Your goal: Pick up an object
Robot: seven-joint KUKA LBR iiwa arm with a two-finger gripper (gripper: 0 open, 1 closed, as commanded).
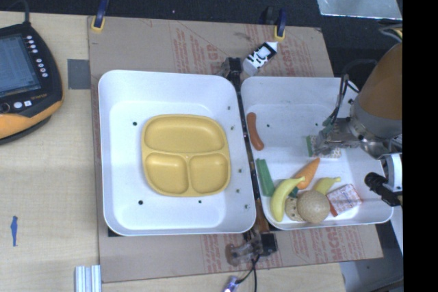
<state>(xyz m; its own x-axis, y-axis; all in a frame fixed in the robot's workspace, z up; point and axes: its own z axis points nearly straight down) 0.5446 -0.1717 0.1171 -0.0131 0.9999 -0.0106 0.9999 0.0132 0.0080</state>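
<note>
We see the two-finger gripper [327, 141] low in the right white bin [287, 96]; we cannot tell its state or whether it holds anything. The slim orange plastic carrot [308, 173] lies just below-left of it, long axis slanting down-left. We count one carrot, one brown sausage [255, 130], two yellow bananas [282, 195], one round beige ball [313, 206].

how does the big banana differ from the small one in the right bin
The large yellow banana with a green tip is clearly longer and thicker than the small yellow banana. The large one curves down the bin toward its near edge, while the small one lies more level. The large one touches the orange carrot and the round tan ball; the small one lies beside the red-and-white packet. Both are yellow and curved.
</note>
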